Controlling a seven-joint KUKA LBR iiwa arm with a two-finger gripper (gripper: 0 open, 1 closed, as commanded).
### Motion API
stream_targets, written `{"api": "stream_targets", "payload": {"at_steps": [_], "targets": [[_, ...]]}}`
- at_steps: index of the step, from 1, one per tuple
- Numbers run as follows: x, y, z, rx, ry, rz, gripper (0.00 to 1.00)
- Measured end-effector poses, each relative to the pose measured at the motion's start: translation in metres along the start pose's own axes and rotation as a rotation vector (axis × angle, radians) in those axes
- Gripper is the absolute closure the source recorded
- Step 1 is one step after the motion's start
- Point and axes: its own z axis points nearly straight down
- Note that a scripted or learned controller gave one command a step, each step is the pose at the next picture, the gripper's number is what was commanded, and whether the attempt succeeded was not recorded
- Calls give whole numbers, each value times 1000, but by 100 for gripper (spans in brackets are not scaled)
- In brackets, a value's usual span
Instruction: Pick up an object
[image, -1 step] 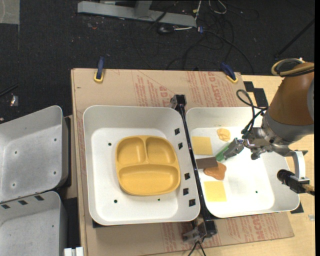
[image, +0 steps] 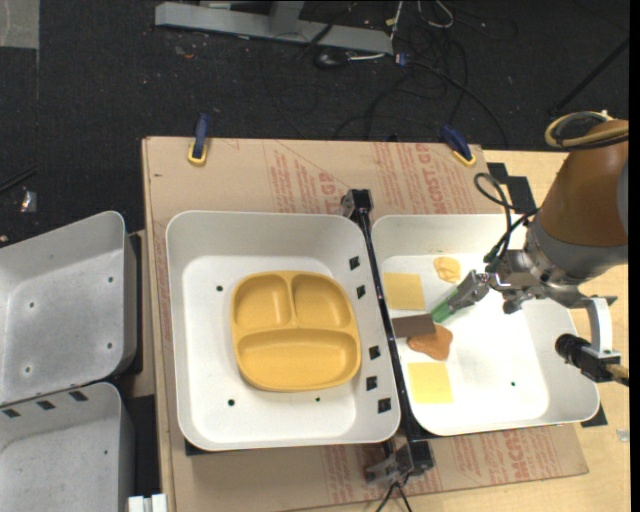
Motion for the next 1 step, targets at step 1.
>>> {"api": "stream_targets", "payload": {"at_steps": [1], "targets": [[-1,8,59,4,0,1,0]]}}
